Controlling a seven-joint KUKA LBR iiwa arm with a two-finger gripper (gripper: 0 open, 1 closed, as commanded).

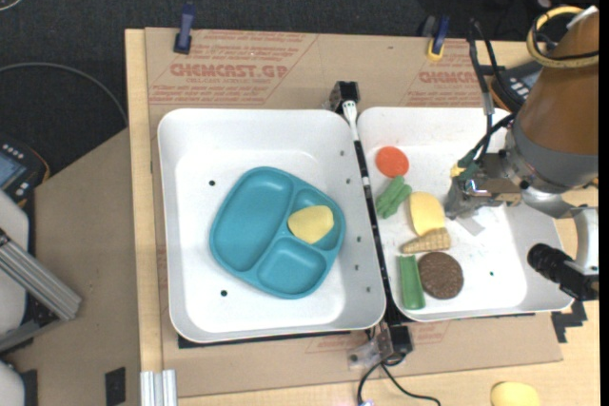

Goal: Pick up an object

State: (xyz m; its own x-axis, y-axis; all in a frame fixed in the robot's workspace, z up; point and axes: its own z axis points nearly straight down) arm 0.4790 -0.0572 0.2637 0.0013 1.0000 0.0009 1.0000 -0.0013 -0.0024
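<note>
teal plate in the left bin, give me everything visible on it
The teal plate is a rounded, glossy, plastic-looking tray with raised dividers splitting it into three compartments. It lies flat and right side up, turned at an angle, near the middle of the left bin. A pale yellow lemon-like piece rests in its upper right compartment, beside the rim; the other two compartments hold nothing. Nothing else touches it.

There were two white bins [181, 204], one teal divided plate [249, 225], two yellow pieces [310, 222], one orange-red ball [391, 161], two green pieces [391, 199], one waffle cone [426, 243], one brown round cookie [442, 276], and two blue clamps [184, 29].
</note>
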